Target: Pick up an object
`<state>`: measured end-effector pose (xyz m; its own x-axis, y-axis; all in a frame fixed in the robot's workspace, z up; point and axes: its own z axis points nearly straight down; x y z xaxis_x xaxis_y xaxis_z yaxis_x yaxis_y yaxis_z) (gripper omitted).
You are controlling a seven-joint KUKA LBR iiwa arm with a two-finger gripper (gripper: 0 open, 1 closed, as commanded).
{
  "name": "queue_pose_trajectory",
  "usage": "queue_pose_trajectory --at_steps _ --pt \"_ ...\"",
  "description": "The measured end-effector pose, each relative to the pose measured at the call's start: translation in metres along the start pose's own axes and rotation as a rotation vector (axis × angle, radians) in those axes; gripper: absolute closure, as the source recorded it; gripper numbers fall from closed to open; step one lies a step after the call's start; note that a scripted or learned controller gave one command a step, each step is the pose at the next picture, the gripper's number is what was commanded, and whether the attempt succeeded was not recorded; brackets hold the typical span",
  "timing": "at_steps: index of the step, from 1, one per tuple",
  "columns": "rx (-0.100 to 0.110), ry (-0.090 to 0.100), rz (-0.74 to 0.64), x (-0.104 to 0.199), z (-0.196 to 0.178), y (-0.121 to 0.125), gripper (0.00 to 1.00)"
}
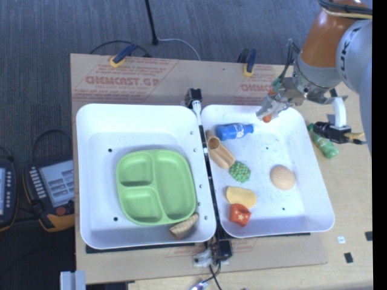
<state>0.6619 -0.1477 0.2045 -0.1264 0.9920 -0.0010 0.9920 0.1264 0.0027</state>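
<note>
Gripper (268,113) hangs over the right bin's (314,156) far rim, well clear of every pickable thing.

Jaw state: cannot tell from here. Nearest target, blue bottle (234,130), lies on its side just beside the bin divider; risks: bottle rolling off a closing pinch, or fingers catching the rim on descent.

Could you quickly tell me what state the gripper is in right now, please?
Gripper: above the far edge of the right bin; whether it is open or closed cannot be told, and nothing can be seen held in it.
</note>
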Motion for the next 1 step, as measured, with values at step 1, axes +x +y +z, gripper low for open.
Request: queue_pose_trajectory --at_steps 1 --pt "0.002 0.000 -0.052 0.0688 -0.0377 -0.0373 1.00"
